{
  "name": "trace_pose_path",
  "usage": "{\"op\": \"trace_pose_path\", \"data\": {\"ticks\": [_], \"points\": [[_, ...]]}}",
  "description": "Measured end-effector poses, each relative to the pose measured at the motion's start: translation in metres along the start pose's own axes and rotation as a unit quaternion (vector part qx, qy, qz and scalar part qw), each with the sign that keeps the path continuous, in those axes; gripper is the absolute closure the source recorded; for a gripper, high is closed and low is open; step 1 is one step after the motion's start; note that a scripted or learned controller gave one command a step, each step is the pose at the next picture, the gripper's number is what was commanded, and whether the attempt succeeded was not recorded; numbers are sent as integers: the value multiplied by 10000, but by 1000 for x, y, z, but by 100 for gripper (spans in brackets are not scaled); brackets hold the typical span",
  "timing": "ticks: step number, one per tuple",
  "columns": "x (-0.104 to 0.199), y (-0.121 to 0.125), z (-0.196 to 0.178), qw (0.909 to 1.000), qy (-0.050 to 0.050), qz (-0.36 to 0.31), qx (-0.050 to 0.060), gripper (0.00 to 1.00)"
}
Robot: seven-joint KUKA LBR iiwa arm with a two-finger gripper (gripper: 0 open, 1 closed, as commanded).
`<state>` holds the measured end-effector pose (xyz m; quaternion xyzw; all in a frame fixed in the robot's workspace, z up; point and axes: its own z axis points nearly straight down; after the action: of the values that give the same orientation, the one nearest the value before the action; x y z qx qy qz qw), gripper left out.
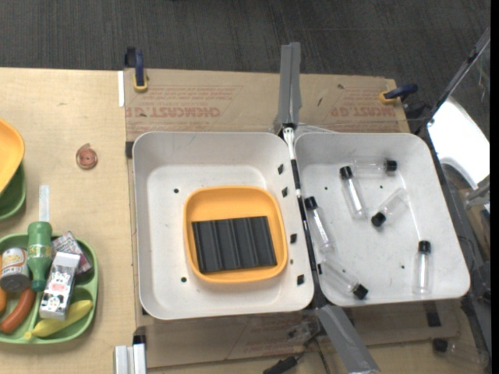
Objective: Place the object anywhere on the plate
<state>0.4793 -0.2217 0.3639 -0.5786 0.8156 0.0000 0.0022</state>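
Lying flat, orange plate (234, 197), open as a target; right of the plate, capped vials (352, 192) scattered loose for picking. None on the plate yet.

A: Under the two white bins (156, 162)?
B: Brown cardboard (210, 107), printed, clamped at both far corners: blue clamp (137, 72) on the left, another clamp (398, 94) on the right.
A: Between the bins?
B: Grey post (289, 84), rising from the far side.
A: On the wooden table (62, 107), further left?
B: Green tray (84, 314) with toy food: green bottle (39, 249) upright, can (12, 263), white carton (56, 287), sausage (15, 312), banana (58, 324).
A: Beyond the tray?
B: Yellow bowl (8, 158) cut off at the edge, small pink disc (86, 157) near it. Dark floor (234, 14) past the bench.
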Motion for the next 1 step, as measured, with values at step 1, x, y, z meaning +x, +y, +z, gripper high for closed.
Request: {"op": "trace_pose_path", "data": {"ticks": [1], "points": [[0,0,35,9883,-6,-1523,-18,0]]}}
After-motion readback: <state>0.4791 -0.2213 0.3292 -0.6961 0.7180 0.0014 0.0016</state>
